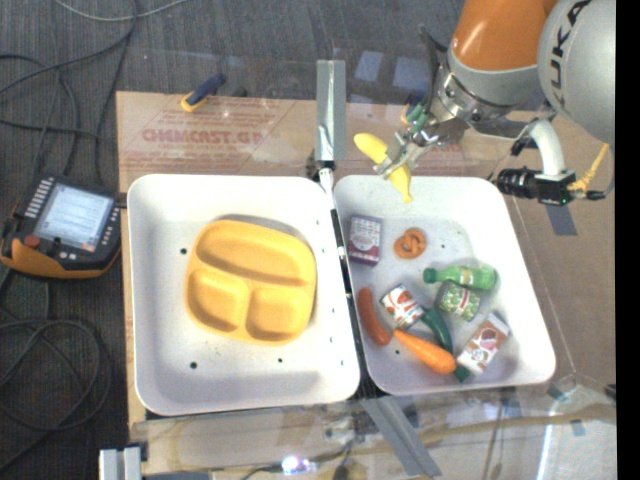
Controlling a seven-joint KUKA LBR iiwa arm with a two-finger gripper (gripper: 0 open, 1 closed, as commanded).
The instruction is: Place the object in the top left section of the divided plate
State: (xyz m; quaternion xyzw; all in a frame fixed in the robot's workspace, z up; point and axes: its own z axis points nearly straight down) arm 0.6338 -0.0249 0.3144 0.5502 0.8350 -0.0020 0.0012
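A yellow divided plate [255, 280] lies in the left white bin [160, 368], with one long section at its far side and two smaller ones at its near side. My gripper [397, 158] hangs over the far edge of the right bin [520, 268], up and to the right of the plate. It is shut on a yellow banana [371, 149]. The banana's ends stick out to the left of the fingers and below them. The banana is held above the bench, well apart from the plate.
The right bin holds a purple box [365, 239], a brown pretzel [409, 243], a green bottle [462, 277], a can [401, 306], a sausage [374, 318], a carrot [425, 351] and a small carton [483, 346]. A metal bar [329, 118] stands behind the gap between the bins.
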